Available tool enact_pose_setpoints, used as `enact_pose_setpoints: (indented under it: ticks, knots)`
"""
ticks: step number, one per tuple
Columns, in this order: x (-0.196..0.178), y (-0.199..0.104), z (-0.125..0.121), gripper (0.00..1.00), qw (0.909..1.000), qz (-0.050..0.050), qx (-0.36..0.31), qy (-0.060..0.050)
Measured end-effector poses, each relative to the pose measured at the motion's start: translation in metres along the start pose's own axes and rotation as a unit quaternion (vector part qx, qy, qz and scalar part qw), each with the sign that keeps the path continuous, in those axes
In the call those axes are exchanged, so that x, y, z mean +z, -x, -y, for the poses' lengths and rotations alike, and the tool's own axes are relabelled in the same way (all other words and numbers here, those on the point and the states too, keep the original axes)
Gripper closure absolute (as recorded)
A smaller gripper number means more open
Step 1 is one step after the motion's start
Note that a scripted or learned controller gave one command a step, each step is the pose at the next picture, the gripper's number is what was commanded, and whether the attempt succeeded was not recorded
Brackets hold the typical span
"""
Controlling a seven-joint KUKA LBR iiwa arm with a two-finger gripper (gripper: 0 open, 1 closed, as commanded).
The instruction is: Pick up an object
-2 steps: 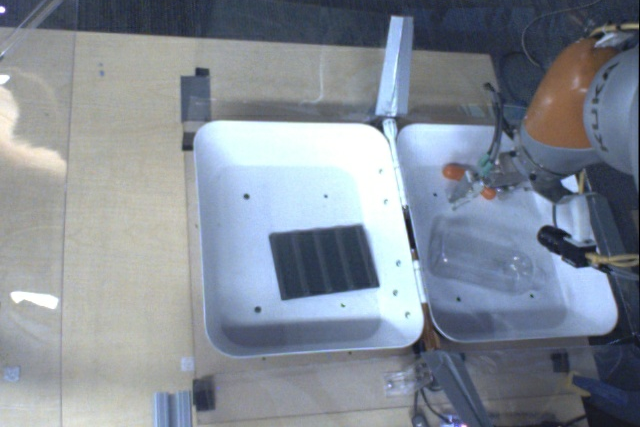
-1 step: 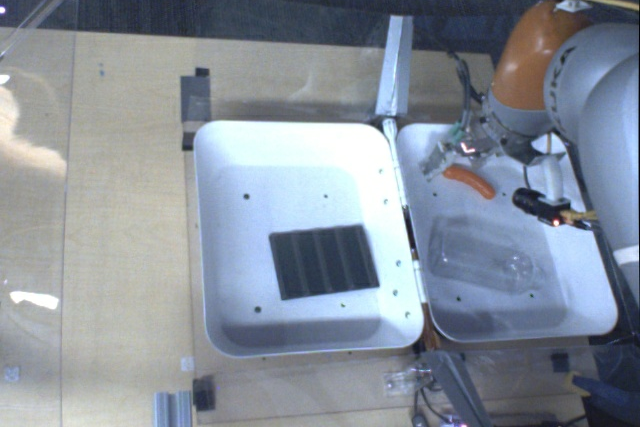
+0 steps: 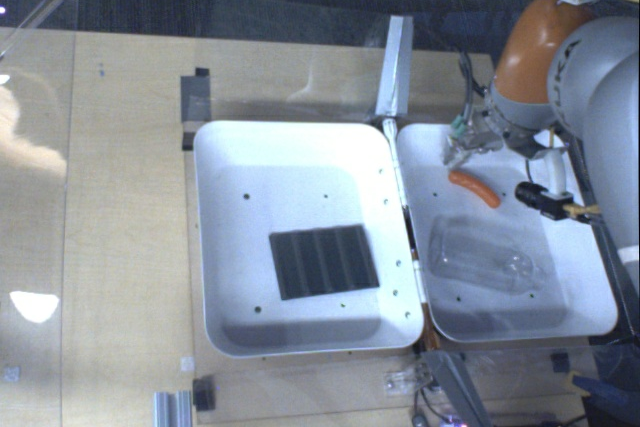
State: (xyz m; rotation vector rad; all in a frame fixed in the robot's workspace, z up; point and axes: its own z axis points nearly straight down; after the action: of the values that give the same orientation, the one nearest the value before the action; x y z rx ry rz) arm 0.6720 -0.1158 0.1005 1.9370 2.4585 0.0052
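Carrot (image 3: 474,187) — long axis upper-left to lower-right | pincer (image 3: 468,141) just above; grip unclear

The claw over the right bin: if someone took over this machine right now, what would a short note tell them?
Claw: low over the far end of the right bin, close to the orange piece; nothing seen held in it, and its grip state is unclear from this view.
Things: orange piece and clear plastic item lie in the right bin; dark ribbed pad lies in the left bin.
Done: nothing lifted.
Left: grasp one object, probably the orange piece, and raise it.
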Motion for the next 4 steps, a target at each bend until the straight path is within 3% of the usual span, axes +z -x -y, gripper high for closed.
enact_pose_setpoints:
  ticks: [1, 2, 3, 4]
  knots:
    - [0.001, -0.002, 0.001, 0.00, 1.0000, -0.002, -0.001, -0.003]
    - [0.013, 0.022, 0.016, 0.00, 0.9996, -0.002, -0.027, -0.001]
    - [-0.001, 0.021, 0.013, 1.00, 0.9996, -0.001, -0.028, 0.003]
    - [-0.010, 0.012, 0.036, 1.00, 1.0000, -0.003, 0.001, -0.002]
